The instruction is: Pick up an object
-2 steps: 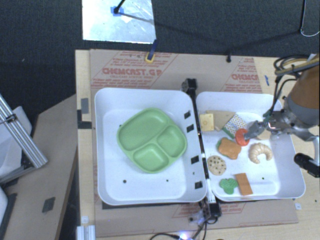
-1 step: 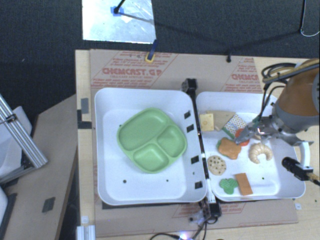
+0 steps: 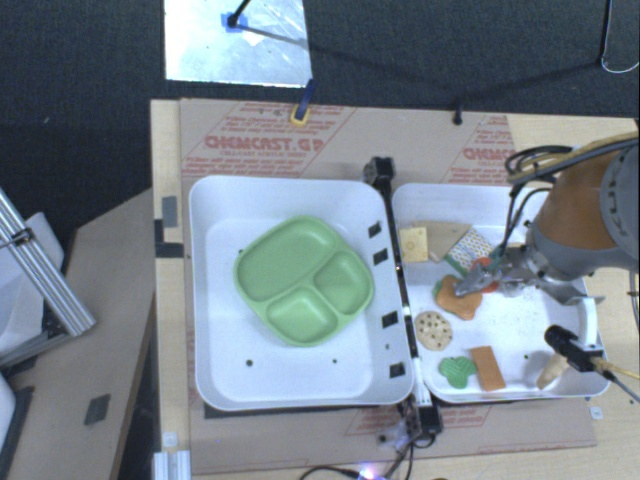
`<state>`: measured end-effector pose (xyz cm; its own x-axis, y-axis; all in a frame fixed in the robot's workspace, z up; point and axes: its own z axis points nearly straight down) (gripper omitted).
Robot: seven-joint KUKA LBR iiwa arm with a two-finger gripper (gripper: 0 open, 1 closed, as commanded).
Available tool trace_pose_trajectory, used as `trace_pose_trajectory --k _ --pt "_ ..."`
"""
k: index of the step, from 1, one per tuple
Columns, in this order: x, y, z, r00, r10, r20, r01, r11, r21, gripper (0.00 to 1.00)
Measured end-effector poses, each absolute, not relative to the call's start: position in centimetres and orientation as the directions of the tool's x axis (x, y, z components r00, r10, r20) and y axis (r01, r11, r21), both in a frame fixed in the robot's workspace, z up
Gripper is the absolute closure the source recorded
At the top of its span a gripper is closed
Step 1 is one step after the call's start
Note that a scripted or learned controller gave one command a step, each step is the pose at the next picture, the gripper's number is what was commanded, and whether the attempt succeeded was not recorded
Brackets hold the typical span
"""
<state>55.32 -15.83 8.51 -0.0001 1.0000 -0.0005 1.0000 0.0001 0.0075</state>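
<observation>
My arm: it enters from the right of the frame, grey with an orange band, and bends down into the right bin [image 3: 520,200].
My hand [image 3: 470,286]: low in the middle of the right bin, its tip over the orange food piece [image 3: 459,302]. I cannot tell whether it is spread or pressed together; the tip is small and blurred against the pieces under it.
Hold: nothing shows between my fingers, so I claim no grip.
Nearest target: the orange food piece lies flat on the bin floor, at or just under my tip.
Neighbours: a patterned card [image 3: 470,249] just above my hand, a pale yellow square [image 3: 413,243] to the upper left, a round cookie [image 3: 433,329] below, a green piece [image 3: 458,371] and a brown block [image 3: 487,368] near the bin's lower edge.
Left bin [image 3: 215,218]: holds a green divided plate [image 3: 304,280], well apart from my work.
Risk, flat piece: I judge the orange piece may slide away instead of lifting, because it offers little height to pinch.
Risk, crowding: the card sits close, so I could catch two things or nudge one aside.
Risk, floor: pressing too low would jam my tip against the bin.
</observation>
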Motion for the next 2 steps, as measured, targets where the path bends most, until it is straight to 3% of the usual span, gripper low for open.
trace_pose_trajectory --k 1,2 --pt "55.5 -15.8 10.0 -0.001 1.0 -0.001 1.0 0.001 0.014 1.0" --pt "55.3 -16.5 14.6 -0.001 1.0 -0.002 1.0 0.001 0.006 1.0"
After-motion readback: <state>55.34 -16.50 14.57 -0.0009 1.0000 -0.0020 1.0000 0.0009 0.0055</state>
